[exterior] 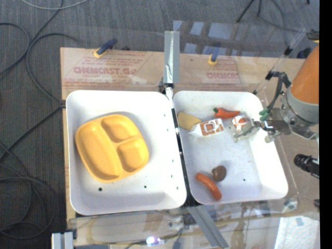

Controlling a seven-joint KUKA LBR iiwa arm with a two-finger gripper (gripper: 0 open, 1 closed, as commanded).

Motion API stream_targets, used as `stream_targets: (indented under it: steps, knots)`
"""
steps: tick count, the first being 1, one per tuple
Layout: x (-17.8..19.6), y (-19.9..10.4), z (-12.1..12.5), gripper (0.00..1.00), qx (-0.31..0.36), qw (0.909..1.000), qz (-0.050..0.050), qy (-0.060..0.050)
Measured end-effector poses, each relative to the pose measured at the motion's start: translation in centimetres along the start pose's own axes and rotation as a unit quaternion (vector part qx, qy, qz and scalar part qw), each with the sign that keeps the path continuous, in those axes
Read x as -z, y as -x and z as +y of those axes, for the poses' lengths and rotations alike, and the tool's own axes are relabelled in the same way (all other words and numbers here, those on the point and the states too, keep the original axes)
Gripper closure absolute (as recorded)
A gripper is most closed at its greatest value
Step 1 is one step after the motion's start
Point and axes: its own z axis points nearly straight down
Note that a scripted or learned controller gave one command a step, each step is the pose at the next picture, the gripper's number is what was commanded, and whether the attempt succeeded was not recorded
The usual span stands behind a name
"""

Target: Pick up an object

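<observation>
The right bin holds several small objects. An orange carrot lies at the back, with a tan wedge-shaped piece to its left. Between them lies a white packet with an orange label, and a small white-and-red item sits just right of it. At the front are a brown lump and a red sausage. My gripper reaches in from the right, low over the bin and right beside the white-and-red item. I cannot tell whether it touches that item.
A yellow divided plate lies in the left bin. A raised divider separates the two bins. The arm's grey wrist and orange band hang over the right bin's right rim. Cables lie on the floor to the left.
</observation>
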Motion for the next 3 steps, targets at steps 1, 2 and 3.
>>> stream_targets:
  steps: [1, 2, 3]
  knots:
    - [-5.0, -2.2, 8.4, 0.00, -0.007, 1.0000, -0.001, 0.000]
    - [-16.5, -0.3, 14.5, 0.00, 0.102, 0.9948, -0.003, 0.002]
    - [-17.0, 2.0, 16.3, 0.00, 0.018, 0.9998, 0.003, -0.004]
